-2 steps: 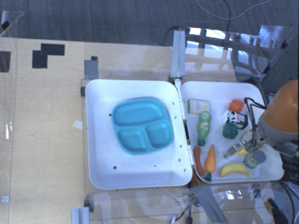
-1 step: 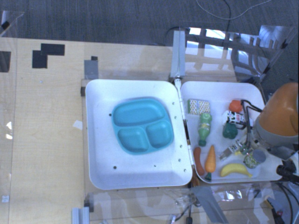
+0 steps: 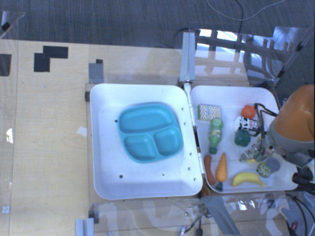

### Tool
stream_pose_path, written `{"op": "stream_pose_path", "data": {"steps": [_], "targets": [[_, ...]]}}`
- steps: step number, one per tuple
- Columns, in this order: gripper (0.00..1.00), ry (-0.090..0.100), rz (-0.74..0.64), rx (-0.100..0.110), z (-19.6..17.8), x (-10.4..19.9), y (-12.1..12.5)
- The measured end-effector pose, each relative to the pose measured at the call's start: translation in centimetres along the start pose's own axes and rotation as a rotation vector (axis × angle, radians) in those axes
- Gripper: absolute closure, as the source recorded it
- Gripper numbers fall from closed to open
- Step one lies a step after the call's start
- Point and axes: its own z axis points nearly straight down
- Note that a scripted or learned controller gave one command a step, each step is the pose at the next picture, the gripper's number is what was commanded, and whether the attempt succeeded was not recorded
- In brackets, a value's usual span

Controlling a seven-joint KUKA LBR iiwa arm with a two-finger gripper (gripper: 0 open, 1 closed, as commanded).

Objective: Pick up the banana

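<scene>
Pale wooden desk point(image 3: 49, 146) under two shallow white bins, dark carpet beyond. Left white bin point(image 3: 101, 141): holds a blue three-compartment plastic tray point(image 3: 149, 137). Right white bin point(image 3: 231, 98): crowded with small toys.

Curved yellow plastic banana point(image 3: 248, 179): lying flat near the front edge of the right bin, apart from the orange carrot toy point(image 3: 222, 166) on its left, close to a small grey-green tin point(image 3: 268, 167) at its upper right. Green plastic bottle point(image 3: 215, 135) and red sausage-shaped toy point(image 3: 208, 166) further left, well clear.

Pincer point(image 3: 254, 153): poised just behind the banana, above it in the view, under the grey-and-orange wrist; state of opening impossible to tell from this angle (too small and cluttered), nothing visibly held.

Advice for the step, as judgement: shift toward the front edge to sit over the banana's middle, turn to close across the narrow width rather than along the curve, descend straight, keep clear of the tin and the bin's front wall. Main risk: nudging the tin or pinching only the tip.
</scene>
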Motion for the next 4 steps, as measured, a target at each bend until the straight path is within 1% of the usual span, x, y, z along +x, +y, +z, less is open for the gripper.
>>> {"op": "stream_pose_path", "data": {"steps": [3, 4], "targets": [[1.00, 0.002, -0.005, -0.003, -2.7, 0.1, 0.3], [1.00, 0.006, 0.099, 0.010, -8.8, 1.6, 2.5]]}}
